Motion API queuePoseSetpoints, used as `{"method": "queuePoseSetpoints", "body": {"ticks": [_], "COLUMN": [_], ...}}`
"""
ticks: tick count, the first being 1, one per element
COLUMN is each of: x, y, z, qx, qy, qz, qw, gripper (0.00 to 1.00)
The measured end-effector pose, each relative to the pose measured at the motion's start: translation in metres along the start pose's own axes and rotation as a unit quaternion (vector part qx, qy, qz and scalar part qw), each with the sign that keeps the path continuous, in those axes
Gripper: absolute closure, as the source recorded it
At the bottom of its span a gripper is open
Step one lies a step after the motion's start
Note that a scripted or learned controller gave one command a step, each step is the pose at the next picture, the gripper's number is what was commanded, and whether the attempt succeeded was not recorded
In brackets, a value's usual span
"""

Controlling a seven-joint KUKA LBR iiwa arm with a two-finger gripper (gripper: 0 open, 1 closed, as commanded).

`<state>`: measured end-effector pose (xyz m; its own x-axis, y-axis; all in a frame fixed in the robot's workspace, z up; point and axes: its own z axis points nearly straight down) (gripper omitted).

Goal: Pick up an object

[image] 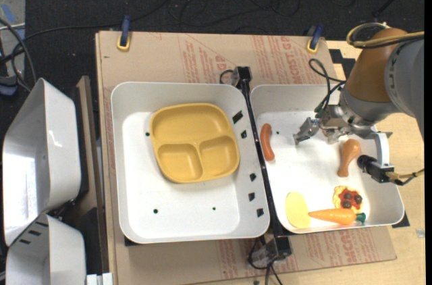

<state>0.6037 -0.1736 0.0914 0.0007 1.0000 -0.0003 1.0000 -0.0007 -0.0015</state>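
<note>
In right bin (283,98), orange-red sausage (268,142), slim, rounded

Sausage (267,142), drumstick (348,155), carrot (333,215), pale yellow disc (297,209) and perhaps a pizza slice (347,197), loose in the right bin (290,101).

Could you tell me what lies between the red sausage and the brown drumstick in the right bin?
In the camera view, the gripper hangs between the red sausage and brown drumstick, above bare white bin floor.

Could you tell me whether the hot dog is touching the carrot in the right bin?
Apart. The camera view shows the hot dog near the divider and the carrot at the front, bare white floor between.
</note>
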Motion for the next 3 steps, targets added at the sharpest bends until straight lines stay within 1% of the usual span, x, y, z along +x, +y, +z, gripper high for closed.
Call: {"method": "queuePoseSetpoints", "body": {"ticks": [1,2,3], "x": [0.0,0.0,0.006], "y": [0.001,0.011,0.008], "z": [-0.012,-0.061,-0.121], "qx": [-0.002,-0.003,-0.003], "qy": [0.0,-0.001,-0.001], "qz": [0.0,-0.002,-0.002], "qw": [1.0,1.0,1.0], "gripper": [1.0,1.0,1.0]}}
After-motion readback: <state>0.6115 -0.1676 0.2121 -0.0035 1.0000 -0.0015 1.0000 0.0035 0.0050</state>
